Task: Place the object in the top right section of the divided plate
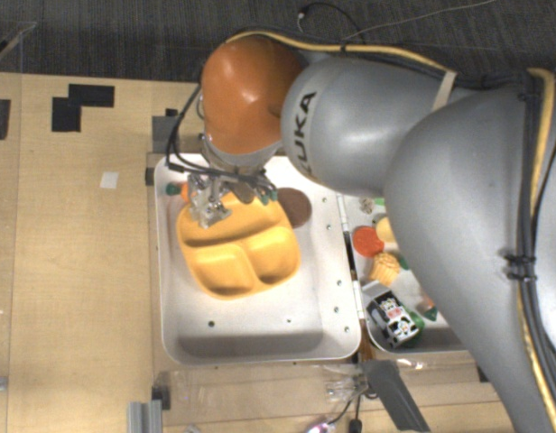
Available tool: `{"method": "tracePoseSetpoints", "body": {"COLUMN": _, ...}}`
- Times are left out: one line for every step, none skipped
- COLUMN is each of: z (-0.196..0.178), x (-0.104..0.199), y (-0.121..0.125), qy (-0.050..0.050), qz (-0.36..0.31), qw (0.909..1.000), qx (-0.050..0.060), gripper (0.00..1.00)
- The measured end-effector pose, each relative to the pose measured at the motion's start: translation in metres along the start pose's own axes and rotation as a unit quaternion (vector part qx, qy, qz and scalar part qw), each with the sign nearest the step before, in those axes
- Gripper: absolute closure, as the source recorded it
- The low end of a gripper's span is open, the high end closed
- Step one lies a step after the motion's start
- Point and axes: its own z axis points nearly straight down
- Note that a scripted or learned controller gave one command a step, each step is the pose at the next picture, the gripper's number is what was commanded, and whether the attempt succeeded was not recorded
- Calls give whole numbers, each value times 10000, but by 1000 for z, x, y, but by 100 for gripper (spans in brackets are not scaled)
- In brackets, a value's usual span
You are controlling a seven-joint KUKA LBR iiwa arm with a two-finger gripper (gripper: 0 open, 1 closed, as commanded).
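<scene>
From the camera view, the gripper (208, 207) hangs over the upper-left part of the yellow divided plate (246, 260), which sits in the left white bin (323, 332). Whether it is open, closed, or carrying the object I cannot tell. The plate's top right section probably lies just right of the gripper.

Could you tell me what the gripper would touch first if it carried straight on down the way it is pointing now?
Most likely the yellow divided plate: the gripper points down over the plate's upper left part. Depth is hard to judge from this slanted view, so it may already be touching.
</scene>
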Motion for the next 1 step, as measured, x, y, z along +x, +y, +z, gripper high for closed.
{"method": "tracePoseSetpoints", "body": {"z": -11, "x": -2, "y": 0, "qy": -38, "qz": 25, "qw": 10000, "qx": -12, "gripper": 100}}
